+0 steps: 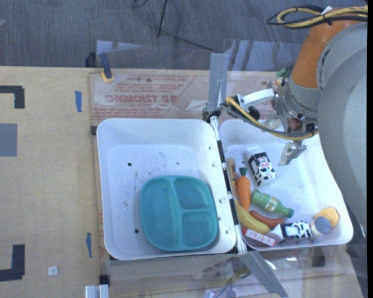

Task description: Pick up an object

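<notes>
one teal tray (178, 213), one carrot (243, 191), one banana (252, 222), one green bottle (270, 204); gripper (292, 152) fingers' state unclear.

The place was a robotics lab rather than a home. A plywood desk (46, 192) carried black and blue tape marks, and two white bins (116, 145) sat side by side on it. A grey industrial arm (344, 75) with an orange band and loose yellow cables (303, 14) reached in from the right, above grey carpet (87, 23) at the far side.
</notes>
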`<action>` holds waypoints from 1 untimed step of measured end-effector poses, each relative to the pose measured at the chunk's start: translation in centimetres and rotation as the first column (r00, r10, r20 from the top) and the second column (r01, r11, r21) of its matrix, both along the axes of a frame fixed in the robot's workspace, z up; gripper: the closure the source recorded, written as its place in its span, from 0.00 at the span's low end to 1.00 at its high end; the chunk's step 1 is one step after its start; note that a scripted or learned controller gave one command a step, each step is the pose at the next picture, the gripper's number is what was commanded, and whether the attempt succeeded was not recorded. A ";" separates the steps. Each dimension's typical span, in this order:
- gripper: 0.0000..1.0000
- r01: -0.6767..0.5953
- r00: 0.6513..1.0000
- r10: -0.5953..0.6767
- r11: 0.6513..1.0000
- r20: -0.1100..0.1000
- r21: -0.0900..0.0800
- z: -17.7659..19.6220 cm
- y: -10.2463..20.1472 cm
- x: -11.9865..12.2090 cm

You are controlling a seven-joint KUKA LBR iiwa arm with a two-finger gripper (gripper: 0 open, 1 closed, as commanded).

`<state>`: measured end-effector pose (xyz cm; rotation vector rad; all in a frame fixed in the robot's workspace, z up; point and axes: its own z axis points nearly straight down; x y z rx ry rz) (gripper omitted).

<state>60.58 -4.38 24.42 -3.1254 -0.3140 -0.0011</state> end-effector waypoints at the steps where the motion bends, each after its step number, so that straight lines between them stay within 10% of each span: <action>1: 0.00 -0.025 1.000 0.025 1.000 -0.001 0.000 -6.0 -1.2 5.1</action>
